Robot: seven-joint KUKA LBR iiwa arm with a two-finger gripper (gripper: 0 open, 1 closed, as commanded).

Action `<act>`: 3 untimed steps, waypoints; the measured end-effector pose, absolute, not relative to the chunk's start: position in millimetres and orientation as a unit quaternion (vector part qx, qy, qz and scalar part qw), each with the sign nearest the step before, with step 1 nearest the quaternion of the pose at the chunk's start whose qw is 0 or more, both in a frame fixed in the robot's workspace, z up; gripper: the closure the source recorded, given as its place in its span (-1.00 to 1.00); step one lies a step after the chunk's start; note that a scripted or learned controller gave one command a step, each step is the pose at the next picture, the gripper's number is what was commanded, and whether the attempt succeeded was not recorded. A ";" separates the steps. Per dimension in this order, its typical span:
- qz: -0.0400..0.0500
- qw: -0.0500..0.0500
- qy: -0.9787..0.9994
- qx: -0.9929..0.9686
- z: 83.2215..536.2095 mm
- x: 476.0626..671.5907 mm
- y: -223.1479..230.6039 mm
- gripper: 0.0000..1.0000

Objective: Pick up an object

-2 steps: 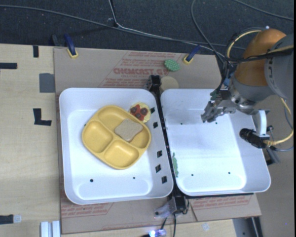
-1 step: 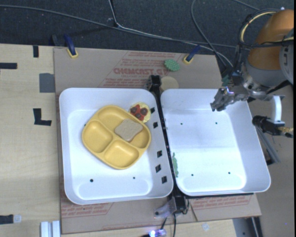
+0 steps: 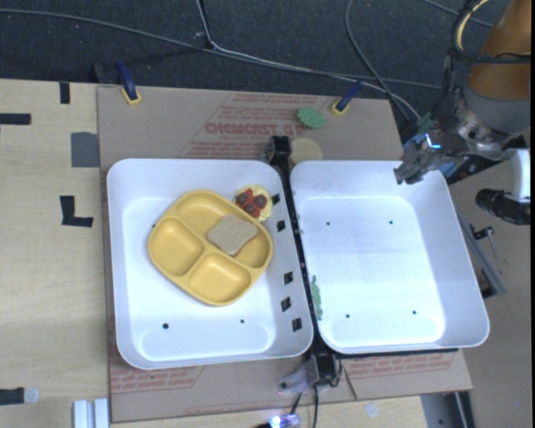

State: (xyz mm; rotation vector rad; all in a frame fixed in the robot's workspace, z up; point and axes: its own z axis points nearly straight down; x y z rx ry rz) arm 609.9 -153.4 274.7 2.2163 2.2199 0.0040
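where the arm [image 3: 495, 69] reaches in from the right, its jaws [image 3: 412, 169] hang over the far right corner of the right bin [image 3: 383, 266]; cannot tell whether they are open or closed. left bin [image 3: 143, 328] holds a yellow divided plate [image 3: 183, 248] with a tan slice of bread [image 3: 232, 234] resting on it. small red-and-yellow toy [image 3: 254, 201] touches the plate's far edge. both bins sit on the counter [image 3: 36, 239].

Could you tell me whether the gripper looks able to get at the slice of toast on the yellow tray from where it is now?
Probably yes: the toast lies uncovered on the yellow tray, though the gripper must cross the right bin.
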 end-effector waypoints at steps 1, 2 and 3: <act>0.000 0.000 0.709 0.705 273.1 603.2 -100.7 1.00; -0.001 -0.001 0.709 0.705 252.0 609.0 -48.0 1.00; -0.001 -0.001 0.709 0.705 244.7 607.1 -5.1 1.00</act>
